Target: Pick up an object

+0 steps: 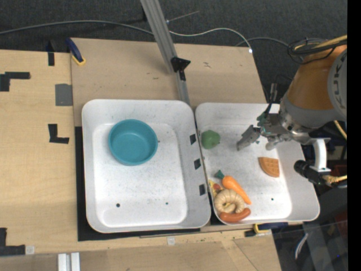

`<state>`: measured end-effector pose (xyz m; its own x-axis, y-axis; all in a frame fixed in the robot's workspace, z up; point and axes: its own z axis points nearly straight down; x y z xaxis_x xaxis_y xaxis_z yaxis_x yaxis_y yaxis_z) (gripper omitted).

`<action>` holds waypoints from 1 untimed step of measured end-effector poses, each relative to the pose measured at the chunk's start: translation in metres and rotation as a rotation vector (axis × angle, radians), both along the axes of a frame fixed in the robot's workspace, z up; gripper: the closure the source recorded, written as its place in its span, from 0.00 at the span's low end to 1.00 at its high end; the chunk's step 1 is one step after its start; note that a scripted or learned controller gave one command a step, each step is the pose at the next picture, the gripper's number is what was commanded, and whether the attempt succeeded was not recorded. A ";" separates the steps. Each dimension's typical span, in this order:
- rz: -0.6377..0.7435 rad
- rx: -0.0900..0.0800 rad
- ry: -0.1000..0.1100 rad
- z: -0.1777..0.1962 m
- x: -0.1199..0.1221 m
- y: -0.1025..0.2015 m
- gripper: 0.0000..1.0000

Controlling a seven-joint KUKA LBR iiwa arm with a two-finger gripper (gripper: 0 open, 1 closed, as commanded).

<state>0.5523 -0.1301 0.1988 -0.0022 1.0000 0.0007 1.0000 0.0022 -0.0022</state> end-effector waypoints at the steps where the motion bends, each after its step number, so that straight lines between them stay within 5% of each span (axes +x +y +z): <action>1: 0.000 0.000 0.000 0.000 0.000 0.000 0.00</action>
